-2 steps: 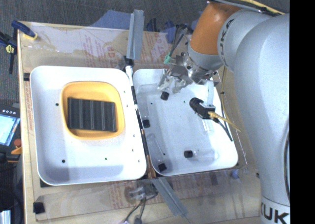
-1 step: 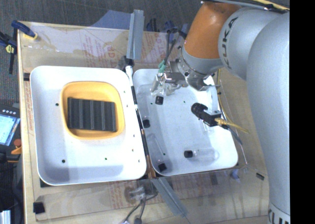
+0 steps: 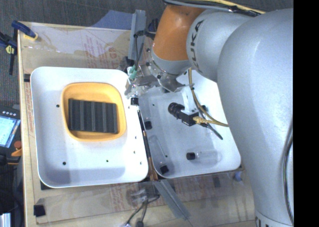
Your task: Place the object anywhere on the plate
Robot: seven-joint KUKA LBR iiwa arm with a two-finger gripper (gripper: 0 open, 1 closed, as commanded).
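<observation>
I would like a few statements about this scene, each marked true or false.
1. The yellow plate lies in the view's left bin. True.
2. A dark ribbed block rests on the plate. True.
3. The gripper is over the plate's middle. False: it is at the far end of the seam between the bins.
4. The right bin holds a red ball. False: a clear tube with a black cap lies there.
</observation>
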